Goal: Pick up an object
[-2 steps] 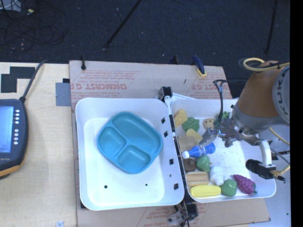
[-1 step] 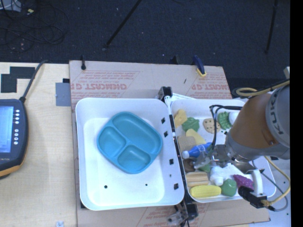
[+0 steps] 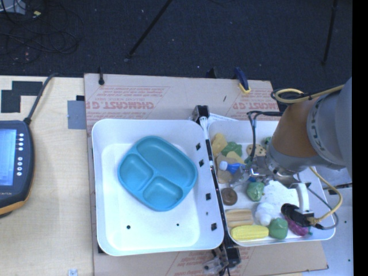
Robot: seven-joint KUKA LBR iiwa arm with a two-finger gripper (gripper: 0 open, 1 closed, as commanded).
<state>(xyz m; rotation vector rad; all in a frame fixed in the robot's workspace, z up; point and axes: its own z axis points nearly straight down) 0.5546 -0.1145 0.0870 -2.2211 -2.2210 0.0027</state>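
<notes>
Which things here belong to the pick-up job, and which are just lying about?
Job:
hand, low in the right bin
green object just below it
corn cob
brown round piece

Lying about:
blue divided plate in the left bin
handheld controller

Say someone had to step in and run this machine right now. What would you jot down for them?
Claw: down low in the right bin, among the toys; whether it grips anything is unclear.
Right bin: toy corn, green pieces, a brown round piece, a white lump.
Left bin: blue divided plate.
Done: arm has reached the pile.
Left: grab one object and lift it.
</notes>
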